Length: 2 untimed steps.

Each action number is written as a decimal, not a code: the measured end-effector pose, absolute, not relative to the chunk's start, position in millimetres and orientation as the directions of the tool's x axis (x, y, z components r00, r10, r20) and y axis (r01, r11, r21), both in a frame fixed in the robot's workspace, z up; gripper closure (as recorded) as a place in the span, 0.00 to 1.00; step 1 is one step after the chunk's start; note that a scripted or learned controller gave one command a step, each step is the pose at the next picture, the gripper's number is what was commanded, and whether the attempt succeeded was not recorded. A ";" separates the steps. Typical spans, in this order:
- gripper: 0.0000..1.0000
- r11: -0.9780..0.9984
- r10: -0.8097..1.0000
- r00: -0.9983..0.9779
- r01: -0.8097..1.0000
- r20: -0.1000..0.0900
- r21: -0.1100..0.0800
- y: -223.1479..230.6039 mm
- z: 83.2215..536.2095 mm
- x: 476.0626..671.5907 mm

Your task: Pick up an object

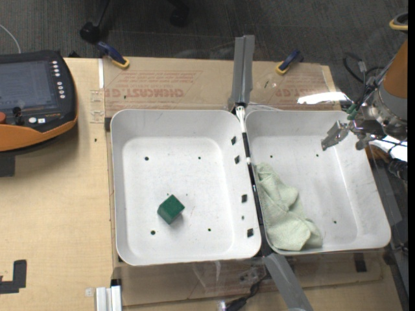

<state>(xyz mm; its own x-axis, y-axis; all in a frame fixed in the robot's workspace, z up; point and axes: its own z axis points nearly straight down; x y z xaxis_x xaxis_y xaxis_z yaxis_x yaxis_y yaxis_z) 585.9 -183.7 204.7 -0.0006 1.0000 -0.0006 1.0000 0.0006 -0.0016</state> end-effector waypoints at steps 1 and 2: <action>0.00 -0.167 0.986 0.167 0.986 -0.001 -0.004 -115.4 130.4 543.6; 0.00 0.190 0.982 -0.190 0.982 -0.001 0.000 -41.0 191.4 544.4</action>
